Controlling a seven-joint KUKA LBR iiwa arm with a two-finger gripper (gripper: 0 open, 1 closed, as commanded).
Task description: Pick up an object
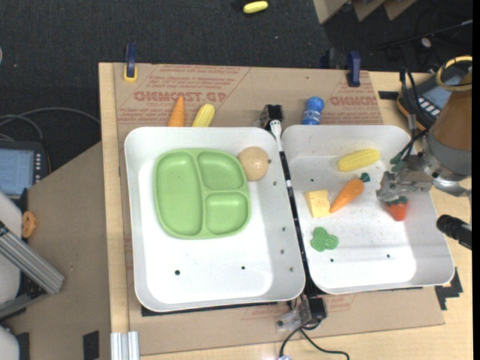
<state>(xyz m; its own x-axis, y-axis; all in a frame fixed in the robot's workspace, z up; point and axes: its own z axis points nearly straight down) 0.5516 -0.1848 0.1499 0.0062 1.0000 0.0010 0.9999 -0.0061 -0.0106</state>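
The gripper (395, 193) hangs low over the right edge of the right bin (375, 272), reaching in from the right. Directly beneath its tip lies a small red piece (397, 211), touching or just under the metal parts. How far the fingers stand apart cannot be told from this view, nor whether the red piece sits between them or merely below.

In the same bin, left of the gripper, a carrot (346, 195) lies at a slant, its green top pointing up toward the gripper and its tip near a yellow cheese wedge (319, 202). Above the carrot rests a corn cob (358, 159), near the bin's far wall. A green broccoli piece (324, 240) lies below the cheese, well apart from the gripper.

The left bin (210, 276) carries a green divided plate (201, 193), with a tan round potato (253, 162) touching its upper right corner.

On the bench (112, 201) behind the bins lie a second carrot (176, 112) and a yellow banana-like piece (203, 115) side by side, and a blue bottle (313, 111) behind the right bin. A yellow object (256, 7) lies on the dark floor beyond the bench.
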